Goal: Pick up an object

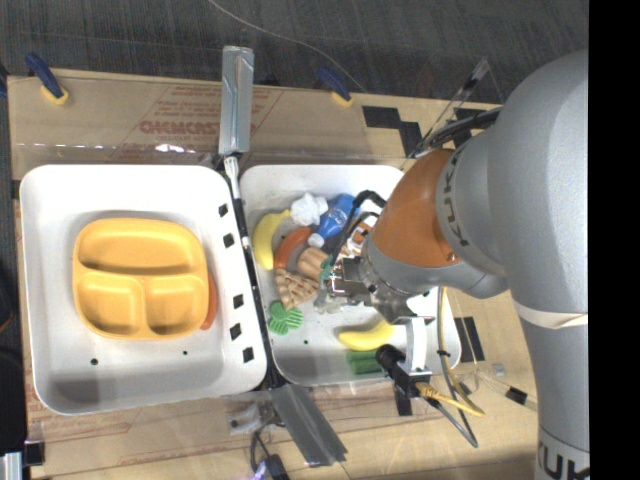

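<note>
objects crowd the right bin [300,370]: a yellow banana [366,337] lies low at centre right, long axis roughly level, near the front wall. the gripper [338,280] hangs over the pile; its state can't be told. a yellow tray [140,276] fills the left bin [60,388].

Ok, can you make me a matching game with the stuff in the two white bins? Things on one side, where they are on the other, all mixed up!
Things:
1. yellow divided tray
2. green spiky toy
3. blue bottle
4. banana

Places:
A. far end of the right bin, beside a white crumpled thing
B. near edge of the right bin, just below the robot's hand
C. alone in the left bin
D. right bin, close to the wall between the bins

Pairs: 1-C, 2-D, 3-A, 4-B
</note>
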You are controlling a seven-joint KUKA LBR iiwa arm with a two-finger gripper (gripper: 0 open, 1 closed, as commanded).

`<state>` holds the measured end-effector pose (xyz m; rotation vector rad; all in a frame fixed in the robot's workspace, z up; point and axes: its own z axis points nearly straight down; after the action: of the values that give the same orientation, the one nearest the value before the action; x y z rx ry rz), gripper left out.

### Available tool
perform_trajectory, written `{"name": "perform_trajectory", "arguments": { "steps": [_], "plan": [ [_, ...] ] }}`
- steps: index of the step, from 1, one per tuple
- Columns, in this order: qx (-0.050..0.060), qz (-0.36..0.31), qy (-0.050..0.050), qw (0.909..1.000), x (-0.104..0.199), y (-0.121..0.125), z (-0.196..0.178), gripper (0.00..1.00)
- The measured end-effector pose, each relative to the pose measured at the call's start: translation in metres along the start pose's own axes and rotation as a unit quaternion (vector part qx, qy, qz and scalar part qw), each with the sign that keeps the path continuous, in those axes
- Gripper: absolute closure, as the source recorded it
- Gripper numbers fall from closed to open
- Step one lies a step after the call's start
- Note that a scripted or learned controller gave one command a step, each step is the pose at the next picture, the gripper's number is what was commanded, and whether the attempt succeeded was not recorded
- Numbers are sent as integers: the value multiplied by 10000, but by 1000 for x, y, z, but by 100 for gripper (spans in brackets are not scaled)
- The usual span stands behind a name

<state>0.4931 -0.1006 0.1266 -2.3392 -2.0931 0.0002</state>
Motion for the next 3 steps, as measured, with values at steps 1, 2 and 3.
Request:
{"name": "perform_trajectory", "arguments": {
  "steps": [1, 2, 3],
  "plan": [
    [-33, 949, 7, 9955, 29, -18, -155, 100],
    [0, 949, -4, 9955, 29, -19, -152, 0],
    [38, 2090, -10, 9779, -15, -17, -39, 0]
  ]
}}
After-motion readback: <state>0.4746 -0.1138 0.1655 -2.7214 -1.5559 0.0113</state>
